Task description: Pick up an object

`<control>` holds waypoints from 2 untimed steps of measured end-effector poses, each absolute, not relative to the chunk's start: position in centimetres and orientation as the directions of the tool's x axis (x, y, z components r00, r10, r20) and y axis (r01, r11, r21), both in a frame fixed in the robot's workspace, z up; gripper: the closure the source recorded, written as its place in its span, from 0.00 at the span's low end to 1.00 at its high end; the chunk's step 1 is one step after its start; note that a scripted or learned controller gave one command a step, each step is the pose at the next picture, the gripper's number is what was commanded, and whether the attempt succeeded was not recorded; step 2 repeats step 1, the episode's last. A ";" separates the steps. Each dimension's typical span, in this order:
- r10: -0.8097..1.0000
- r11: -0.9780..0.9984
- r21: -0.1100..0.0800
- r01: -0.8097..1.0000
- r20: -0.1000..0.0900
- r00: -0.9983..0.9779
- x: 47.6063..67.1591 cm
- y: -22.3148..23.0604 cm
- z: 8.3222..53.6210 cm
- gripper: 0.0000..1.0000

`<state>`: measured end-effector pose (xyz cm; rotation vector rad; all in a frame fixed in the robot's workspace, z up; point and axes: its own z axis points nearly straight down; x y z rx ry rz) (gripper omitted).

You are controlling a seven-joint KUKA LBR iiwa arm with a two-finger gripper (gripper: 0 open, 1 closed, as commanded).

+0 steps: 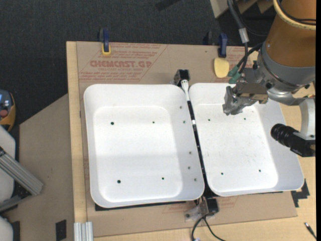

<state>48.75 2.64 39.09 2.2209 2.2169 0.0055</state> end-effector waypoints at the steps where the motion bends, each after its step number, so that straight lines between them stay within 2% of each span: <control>1: 1.000 0.002 -0.001 1.000 0.001 -0.002 53.4 5.9 27.1 1.00; 2: 1.000 0.002 -0.001 1.000 0.001 -0.002 53.4 5.9 27.1 1.00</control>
